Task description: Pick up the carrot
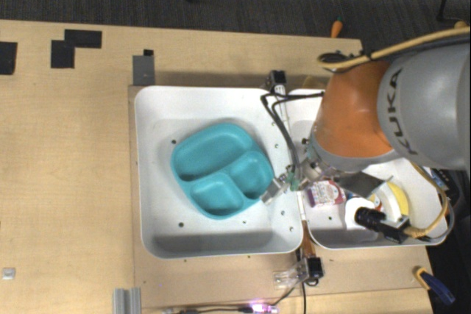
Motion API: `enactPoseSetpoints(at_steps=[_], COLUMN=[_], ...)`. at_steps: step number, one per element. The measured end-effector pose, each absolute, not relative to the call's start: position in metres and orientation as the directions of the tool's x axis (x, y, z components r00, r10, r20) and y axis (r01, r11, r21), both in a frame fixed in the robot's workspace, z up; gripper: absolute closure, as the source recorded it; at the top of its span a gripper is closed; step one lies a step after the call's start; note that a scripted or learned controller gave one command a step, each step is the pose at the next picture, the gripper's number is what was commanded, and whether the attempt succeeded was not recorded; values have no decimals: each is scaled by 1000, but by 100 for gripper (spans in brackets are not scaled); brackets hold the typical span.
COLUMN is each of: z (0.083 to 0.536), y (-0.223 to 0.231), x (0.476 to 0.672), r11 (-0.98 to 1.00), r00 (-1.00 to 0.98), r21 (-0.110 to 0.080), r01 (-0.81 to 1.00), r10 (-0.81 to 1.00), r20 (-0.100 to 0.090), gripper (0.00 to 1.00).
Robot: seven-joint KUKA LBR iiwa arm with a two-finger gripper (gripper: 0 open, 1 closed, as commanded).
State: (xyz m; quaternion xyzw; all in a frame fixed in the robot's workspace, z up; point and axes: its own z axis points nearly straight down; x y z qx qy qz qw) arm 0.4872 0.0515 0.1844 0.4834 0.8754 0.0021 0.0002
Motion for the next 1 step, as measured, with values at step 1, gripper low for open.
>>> enactPoseSetpoints(at_steps=[1], z=[185], y=[-13], x=[489], r11=[615], r00=[-615], r21=[3], r01=[789], r10=[789], r20=[-4], gripper=[0])
